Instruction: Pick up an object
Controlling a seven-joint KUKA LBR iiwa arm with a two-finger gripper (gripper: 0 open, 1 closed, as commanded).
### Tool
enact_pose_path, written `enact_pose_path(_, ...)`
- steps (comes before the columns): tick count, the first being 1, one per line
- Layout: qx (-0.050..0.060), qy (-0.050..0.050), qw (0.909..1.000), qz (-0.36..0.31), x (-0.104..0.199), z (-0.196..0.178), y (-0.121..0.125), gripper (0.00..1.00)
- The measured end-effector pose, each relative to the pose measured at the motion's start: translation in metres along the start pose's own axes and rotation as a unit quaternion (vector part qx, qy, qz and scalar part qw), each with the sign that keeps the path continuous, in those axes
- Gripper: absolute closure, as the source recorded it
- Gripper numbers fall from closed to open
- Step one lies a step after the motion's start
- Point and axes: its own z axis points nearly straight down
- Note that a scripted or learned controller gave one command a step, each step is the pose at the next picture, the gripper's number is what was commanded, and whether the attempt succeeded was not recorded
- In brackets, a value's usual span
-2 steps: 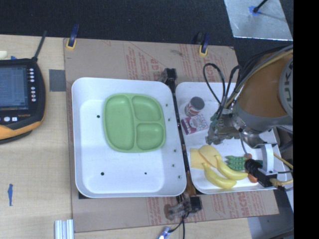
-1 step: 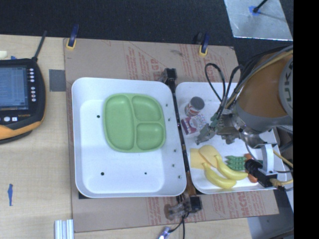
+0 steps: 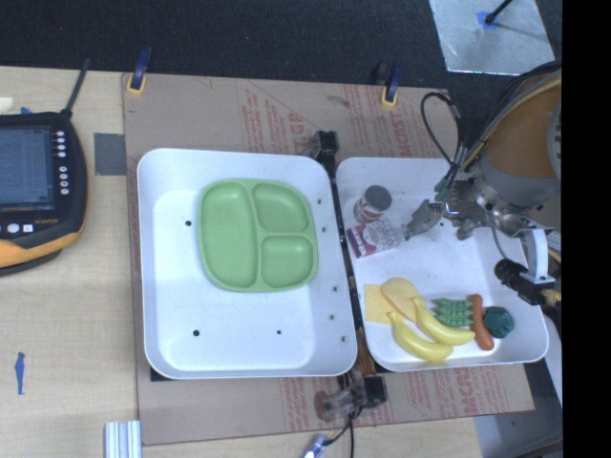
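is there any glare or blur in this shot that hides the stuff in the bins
Camera view: light is even. The left bin looks bright white, but the green plate reads clearly. In the right bin, the bananas are sharp; the small jar and the claw are slightly soft, so I can't tell how the claw's fingers stand.

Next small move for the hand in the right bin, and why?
Probably a short shift toward the small clear jar with a grey lid, then descend. The hand sits just right of the jar in the right white bin, with nothing visibly between its fingers. The yellow bananas and other toy food lie farther off, near the bin's front edge.
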Motion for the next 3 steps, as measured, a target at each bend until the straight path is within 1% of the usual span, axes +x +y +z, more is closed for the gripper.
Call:
enact_pose_path(1, 0.001, 0.0, 1.0, -0.001, -0.06, 0.069, -0.1, 0.0)
enact_pose_path(2, 0.002, 0.0, 1.0, -0.004, -0.06, 0.059, -0.1, 1.0)
enact_pose_path(3, 0.0, 0.001, 1.0, -0.002, 0.034, -0.007, -0.03, 1.0)
